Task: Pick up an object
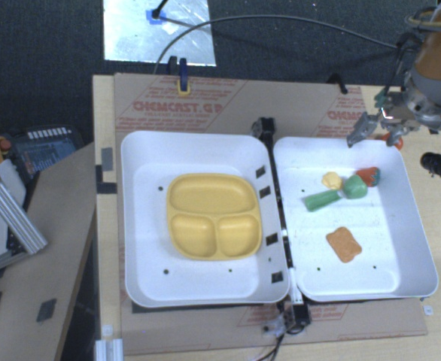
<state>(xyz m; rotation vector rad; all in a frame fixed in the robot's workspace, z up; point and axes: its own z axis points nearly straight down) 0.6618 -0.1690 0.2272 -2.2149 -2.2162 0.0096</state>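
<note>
The gripper (377, 130) hung above the far right corner of the right bin (401, 277), its fingers spread apart with nothing between them. Below and slightly left of it, well apart, a cluster lay on the bin floor: a small yellow piece (331, 180), a green toy vegetable (335, 194) and a red piece (368, 175), touching one another. Nearer the camera lay an orange toast-shaped piece (344, 244). The left bin (141, 277) held a yellow divided tray (212, 215).

Divided tray (211, 215) in left bin (141, 201); toy foods (342, 188) in right bin (401, 269).
</note>
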